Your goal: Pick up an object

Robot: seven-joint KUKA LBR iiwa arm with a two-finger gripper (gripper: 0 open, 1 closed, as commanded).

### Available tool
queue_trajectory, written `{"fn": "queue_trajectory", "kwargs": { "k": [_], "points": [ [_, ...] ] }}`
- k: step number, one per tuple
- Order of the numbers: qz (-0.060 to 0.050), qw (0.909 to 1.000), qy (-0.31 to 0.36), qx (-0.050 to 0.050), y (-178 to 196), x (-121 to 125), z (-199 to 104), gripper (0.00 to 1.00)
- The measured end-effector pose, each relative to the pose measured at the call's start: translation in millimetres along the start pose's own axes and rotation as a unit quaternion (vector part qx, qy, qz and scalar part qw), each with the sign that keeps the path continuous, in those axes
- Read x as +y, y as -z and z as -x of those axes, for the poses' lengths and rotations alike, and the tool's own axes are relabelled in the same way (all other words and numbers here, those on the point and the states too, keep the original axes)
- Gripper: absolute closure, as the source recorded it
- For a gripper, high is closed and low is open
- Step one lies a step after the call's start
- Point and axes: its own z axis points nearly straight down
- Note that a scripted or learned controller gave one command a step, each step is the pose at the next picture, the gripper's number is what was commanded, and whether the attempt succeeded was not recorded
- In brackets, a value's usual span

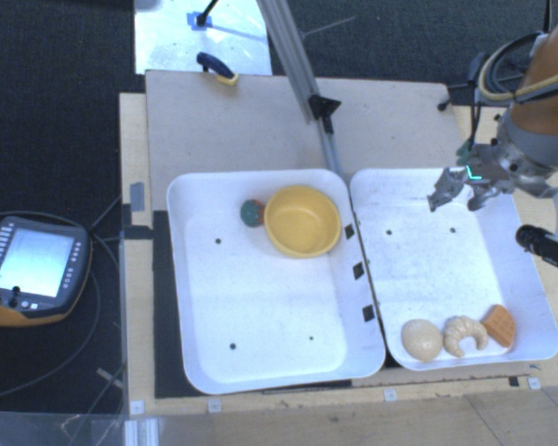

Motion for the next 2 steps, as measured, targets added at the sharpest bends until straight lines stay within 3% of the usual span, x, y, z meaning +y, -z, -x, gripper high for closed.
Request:
{"fn": "queue_trajectory", "kwargs": {
  "k": [1, 2],
  "points": [
    [0.0, 1.0, 0.0, 0.0, 0, 0, 0, 0.0],
    [-0.002, 1.0, 0.0, 0.0, -44, 6, -2, 0.0]
  ]
}}
